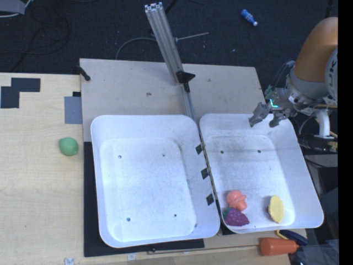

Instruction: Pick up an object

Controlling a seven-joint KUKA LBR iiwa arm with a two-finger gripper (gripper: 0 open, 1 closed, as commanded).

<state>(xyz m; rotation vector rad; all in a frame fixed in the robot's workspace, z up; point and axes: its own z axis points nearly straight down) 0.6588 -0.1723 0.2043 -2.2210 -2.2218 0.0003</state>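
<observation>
While fingers (266, 116) hang parted, nothing between them, orange toy (236, 199) lies well apart.

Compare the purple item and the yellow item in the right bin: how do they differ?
The purple grape-like toy looks bumpy and clustered; the yellow lemon-like toy looks smooth and oval. The purple one touches the orange toy near the bin's left wall; the yellow one lies apart, nearer the right rim. Both rest at the near end of the right bin, far from the gripper.
</observation>
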